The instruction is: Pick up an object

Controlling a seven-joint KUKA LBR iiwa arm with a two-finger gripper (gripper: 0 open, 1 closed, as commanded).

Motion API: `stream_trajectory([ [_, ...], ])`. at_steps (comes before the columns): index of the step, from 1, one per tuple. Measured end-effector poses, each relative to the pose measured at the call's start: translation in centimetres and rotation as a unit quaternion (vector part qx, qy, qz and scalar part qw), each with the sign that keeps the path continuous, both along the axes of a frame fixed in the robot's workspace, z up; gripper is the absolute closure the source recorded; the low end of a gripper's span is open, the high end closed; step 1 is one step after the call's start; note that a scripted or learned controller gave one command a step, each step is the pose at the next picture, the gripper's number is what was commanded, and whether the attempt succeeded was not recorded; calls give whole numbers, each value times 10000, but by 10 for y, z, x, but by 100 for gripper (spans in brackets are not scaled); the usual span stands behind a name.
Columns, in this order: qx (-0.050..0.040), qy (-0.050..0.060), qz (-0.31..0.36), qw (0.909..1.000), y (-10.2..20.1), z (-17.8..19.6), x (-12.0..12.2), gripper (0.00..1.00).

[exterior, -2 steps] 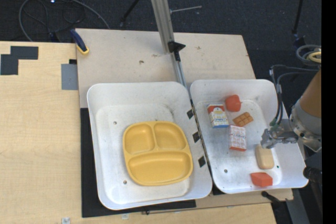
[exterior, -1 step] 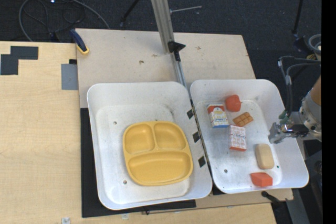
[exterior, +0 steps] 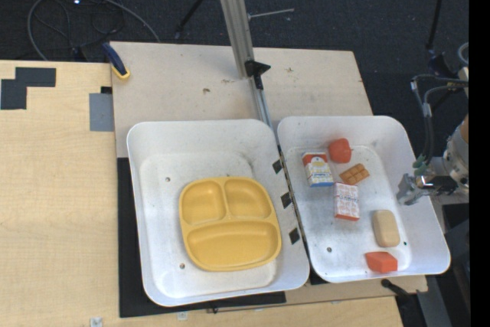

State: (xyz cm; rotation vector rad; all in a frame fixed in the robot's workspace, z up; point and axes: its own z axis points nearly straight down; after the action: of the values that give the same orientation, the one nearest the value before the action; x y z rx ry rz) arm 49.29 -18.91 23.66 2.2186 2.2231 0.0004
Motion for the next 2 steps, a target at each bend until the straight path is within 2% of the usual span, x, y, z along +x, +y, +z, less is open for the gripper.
stream_trajectory([
  [2, 13, 12, 21, 10000, 116, 12, 13, 100],
])
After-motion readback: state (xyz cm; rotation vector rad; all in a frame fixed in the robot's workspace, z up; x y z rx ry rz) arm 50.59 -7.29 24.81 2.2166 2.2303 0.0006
